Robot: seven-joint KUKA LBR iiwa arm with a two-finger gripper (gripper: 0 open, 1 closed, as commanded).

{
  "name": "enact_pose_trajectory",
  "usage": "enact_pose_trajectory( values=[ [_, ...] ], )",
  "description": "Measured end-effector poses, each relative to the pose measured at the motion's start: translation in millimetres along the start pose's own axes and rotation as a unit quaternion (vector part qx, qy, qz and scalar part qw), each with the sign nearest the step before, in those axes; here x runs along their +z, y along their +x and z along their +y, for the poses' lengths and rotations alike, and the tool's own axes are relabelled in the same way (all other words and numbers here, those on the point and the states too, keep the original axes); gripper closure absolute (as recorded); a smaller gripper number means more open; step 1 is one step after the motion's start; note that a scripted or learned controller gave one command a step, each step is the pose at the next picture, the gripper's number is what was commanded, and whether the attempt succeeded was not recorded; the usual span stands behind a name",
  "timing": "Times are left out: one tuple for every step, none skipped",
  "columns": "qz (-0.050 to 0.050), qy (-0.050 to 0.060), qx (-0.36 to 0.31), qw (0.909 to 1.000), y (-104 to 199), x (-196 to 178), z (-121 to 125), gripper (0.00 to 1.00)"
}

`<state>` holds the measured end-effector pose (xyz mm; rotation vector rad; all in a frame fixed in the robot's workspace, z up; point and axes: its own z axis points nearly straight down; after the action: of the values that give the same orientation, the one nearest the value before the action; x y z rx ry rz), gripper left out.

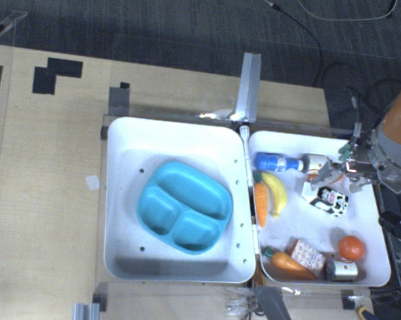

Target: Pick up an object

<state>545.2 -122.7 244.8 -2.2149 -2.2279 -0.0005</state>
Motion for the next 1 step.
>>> enact_pose_trajectory(
  values=[
    [-0.005, -0.017, -0.016, 0.9997, -5.9, 123.8, 37.7, 0.0]
  ],
)
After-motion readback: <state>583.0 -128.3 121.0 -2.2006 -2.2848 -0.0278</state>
